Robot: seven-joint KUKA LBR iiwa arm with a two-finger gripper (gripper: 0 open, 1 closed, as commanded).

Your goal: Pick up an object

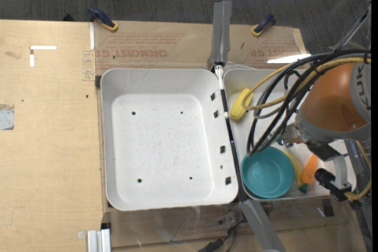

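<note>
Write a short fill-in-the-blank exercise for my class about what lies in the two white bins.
1. The teal bowl sits in the ____ bin.
2. The corn cob near the divider is ____ in colour.
3. The carrot lies to the ____ of the bowl.
4. The arm hangs above the ____ bin.

Missing words: right; yellow; right; right

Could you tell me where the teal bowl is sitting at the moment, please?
The teal bowl sits in the right bin, at its near left corner against the divider, with the orange carrot just to its right.
</note>
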